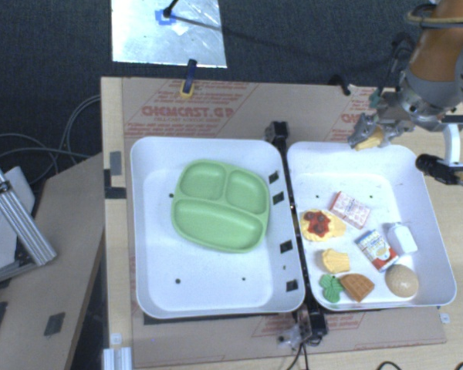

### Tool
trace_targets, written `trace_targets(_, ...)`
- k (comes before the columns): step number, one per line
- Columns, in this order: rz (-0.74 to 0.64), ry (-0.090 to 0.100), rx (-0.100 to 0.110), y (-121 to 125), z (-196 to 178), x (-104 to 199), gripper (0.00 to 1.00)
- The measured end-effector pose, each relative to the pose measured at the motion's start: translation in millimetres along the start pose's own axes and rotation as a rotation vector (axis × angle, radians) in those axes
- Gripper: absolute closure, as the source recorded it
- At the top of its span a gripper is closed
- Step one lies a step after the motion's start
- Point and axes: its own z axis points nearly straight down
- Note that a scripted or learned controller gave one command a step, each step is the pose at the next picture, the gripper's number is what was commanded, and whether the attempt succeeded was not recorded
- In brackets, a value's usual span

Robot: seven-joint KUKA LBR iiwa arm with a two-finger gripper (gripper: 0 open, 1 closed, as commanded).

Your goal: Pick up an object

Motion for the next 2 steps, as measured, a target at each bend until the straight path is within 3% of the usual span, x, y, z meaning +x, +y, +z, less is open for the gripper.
trace_targets(1, 0.0, 0.0, 0.003, -35, -9, 30, 1.0)
trace_targets(2, 0.0, 0.001, 0.004, -75, 5, 62, 1.0)
